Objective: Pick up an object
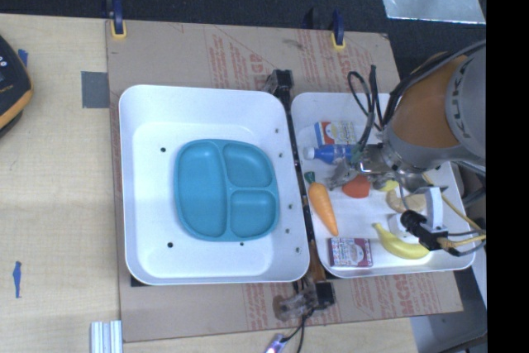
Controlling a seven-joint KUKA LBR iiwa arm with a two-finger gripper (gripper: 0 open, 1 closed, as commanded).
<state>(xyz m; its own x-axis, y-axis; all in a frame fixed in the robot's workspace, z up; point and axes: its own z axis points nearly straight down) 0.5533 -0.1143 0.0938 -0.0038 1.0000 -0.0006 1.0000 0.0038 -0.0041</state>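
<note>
The gripper [351, 171] hangs low in the right bin [331, 107]. I cannot tell its grip. A carrot [323, 208] lies just below-left.

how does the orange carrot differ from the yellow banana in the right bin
The orange carrot is tapered and straight with a green stem end, lying near the right bin's left wall; the yellow banana is curved, near the bin's front right corner. The carrot runs front to back at a slant, the banana mostly across. Both lie flat on the floor of that shallow white bin.
</note>
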